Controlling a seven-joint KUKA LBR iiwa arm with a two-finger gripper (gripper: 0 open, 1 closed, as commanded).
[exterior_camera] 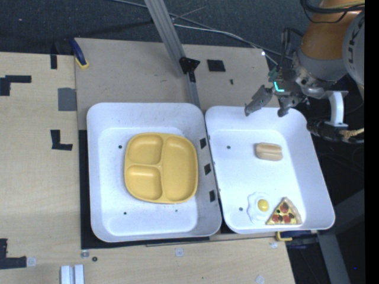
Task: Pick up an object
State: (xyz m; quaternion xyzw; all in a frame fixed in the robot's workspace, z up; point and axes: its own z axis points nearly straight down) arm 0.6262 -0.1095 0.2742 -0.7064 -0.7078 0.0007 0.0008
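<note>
The right bin [237, 176] holds a tan bread roll [269, 151] near its middle, a fried egg [259, 206] at the front, and a pizza slice [284, 213] beside the egg. My gripper [270, 106] hangs over the bin's far edge, above and beyond the roll, with its two dark fingers spread apart and nothing between them. The grey arm with its orange band comes in from the upper right.
The left bin [106, 152] holds a yellow divided plate [161, 168]. A slanted metal pole [172, 40] stands behind the bins. Cables run at the right by the arm's base.
</note>
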